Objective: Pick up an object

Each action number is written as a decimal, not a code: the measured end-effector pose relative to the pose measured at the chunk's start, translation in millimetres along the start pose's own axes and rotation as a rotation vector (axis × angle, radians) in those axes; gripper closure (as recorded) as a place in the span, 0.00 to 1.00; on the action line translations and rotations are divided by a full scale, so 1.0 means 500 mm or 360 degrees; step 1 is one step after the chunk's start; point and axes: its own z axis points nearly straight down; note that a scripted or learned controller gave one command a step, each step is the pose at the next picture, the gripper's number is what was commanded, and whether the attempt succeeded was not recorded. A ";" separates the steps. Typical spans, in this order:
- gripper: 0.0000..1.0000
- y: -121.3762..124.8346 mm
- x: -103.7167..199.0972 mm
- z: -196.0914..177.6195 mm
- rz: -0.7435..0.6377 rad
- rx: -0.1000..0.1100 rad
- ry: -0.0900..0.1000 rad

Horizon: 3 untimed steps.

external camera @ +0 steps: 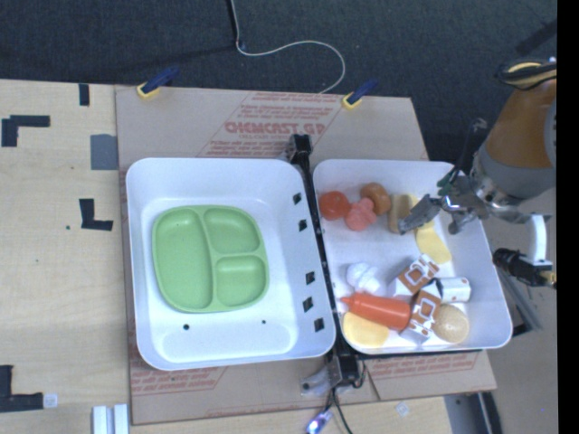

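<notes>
Camera view is showing the gripper hovering with fingers spread apart, gripping nothing, over the right bin beside a yellow piece.

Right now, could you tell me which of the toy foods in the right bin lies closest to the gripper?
The pale yellow piece, just below the gripper near the bin's right side. The orange carrot and the red tomato lie noticeably farther off.
</notes>
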 end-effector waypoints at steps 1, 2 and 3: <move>0.00 -0.059 0.179 0.213 -0.0007 0.0002 -0.0002; 0.00 -0.175 0.299 -0.006 -0.0006 -0.0004 0.0004; 1.00 -0.173 0.295 -0.013 -0.0002 0.0006 0.0002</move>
